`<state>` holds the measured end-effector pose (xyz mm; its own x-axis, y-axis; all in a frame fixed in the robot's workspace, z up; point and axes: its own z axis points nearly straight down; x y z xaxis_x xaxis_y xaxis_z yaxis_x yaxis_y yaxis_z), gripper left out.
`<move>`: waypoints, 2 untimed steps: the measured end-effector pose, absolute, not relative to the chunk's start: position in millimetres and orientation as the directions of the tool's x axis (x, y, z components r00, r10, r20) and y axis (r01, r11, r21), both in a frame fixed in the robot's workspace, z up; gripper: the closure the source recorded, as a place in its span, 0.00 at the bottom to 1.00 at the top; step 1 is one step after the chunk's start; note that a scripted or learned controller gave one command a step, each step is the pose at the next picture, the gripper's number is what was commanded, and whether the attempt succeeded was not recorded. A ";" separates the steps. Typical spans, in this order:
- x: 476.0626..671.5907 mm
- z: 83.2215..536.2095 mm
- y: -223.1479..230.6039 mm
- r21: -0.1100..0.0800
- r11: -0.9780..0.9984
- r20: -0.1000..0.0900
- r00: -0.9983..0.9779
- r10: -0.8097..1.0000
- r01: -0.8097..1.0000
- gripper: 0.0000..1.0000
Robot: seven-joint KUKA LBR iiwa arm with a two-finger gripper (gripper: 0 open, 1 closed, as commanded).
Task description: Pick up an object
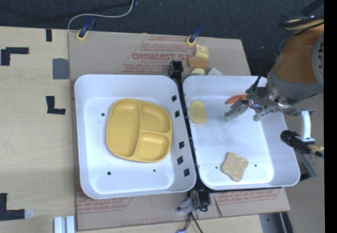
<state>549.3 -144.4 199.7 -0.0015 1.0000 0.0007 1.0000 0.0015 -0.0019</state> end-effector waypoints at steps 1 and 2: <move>608.3 170.2 -200.1 0.001 0.000 -0.003 0.000 1.000 1.000 0.00; 645.7 79.8 -192.2 -0.006 0.001 0.000 -0.002 1.000 1.000 0.00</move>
